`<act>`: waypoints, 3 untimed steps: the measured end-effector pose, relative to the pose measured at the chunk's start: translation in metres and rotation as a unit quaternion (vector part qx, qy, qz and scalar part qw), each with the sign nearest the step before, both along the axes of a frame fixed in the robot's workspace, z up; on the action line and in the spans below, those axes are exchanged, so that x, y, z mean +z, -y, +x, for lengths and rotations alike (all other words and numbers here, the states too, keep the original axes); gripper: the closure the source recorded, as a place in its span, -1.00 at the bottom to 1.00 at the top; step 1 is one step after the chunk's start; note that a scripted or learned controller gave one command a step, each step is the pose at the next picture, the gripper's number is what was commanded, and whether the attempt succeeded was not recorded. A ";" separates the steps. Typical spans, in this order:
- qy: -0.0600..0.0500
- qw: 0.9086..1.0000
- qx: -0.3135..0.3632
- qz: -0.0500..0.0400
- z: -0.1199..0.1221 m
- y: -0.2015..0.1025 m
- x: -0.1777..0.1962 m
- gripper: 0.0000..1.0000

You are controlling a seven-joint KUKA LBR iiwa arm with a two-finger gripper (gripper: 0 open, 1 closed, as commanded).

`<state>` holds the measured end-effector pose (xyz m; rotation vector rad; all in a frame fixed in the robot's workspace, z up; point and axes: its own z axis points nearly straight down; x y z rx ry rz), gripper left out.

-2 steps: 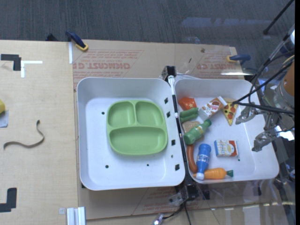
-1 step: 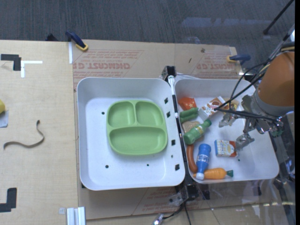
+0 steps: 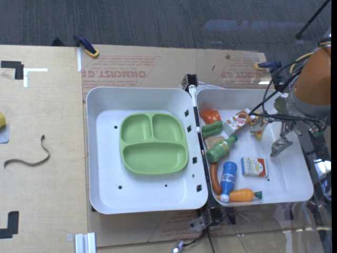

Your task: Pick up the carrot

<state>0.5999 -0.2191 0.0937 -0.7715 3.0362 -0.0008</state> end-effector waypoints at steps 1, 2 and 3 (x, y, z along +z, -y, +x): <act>0.001 0.999 -0.036 0.000 0.007 0.002 0.001 -1.00; 0.000 0.997 -0.077 0.000 0.032 -0.013 0.001 -1.00; -0.001 0.993 -0.117 0.000 -0.014 0.003 0.067 -1.00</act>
